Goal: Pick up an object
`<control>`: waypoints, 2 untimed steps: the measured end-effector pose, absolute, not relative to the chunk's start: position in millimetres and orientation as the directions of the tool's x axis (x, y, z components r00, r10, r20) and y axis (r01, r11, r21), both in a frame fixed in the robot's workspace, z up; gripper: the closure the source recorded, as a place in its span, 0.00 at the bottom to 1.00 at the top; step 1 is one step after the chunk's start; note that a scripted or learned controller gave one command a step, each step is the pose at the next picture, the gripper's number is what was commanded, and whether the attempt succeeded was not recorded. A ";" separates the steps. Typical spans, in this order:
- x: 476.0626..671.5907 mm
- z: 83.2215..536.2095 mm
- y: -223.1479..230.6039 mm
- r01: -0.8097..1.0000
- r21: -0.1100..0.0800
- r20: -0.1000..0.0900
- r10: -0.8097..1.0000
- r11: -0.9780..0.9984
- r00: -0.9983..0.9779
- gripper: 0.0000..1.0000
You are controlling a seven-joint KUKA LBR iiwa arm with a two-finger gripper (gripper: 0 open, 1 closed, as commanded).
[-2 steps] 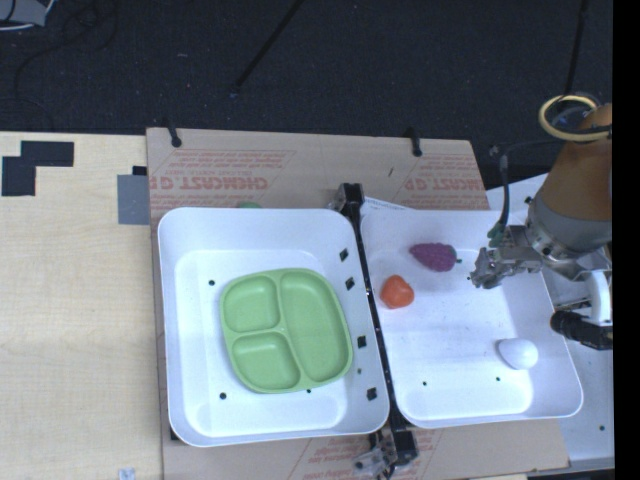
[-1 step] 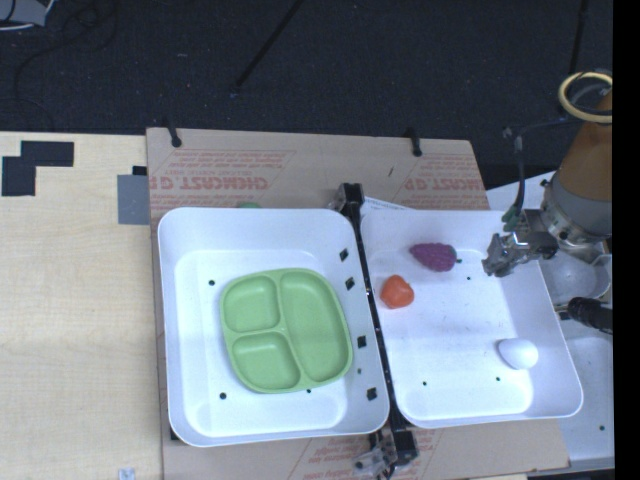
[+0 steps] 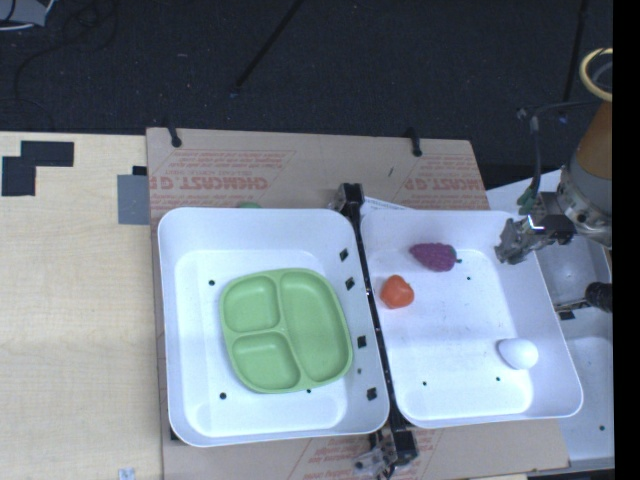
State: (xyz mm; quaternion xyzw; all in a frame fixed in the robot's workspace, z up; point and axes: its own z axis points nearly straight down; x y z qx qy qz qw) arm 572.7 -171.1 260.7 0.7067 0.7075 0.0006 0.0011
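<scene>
Purple object [image 3: 434, 256] lies near the right bin's [image 3: 560, 408] far edge, w/ an orange one [image 3: 397, 292] by the divider & a white one [image 3: 518, 353] near its right edge. Gripper [image 3: 518, 236] hangs at the far-right corner, off everything; grip state: can't tell. You're at approach stage. Next, move it over the purple piece & descend.

Upside-down red print on cardboard [image 3: 310, 173], unreadable

Purple fruit [image 3: 434, 256], orange ball [image 3: 397, 292]; white egg [image 3: 518, 353] apart.
</scene>
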 end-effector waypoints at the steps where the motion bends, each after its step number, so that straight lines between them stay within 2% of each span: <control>1: 575.3 265.1 -118.7 1.000 -0.002 0.002 1.000 0.005 -0.005 1.00; 2: 580.9 253.7 -73.3 1.000 -0.004 0.002 1.000 0.003 -0.003 1.00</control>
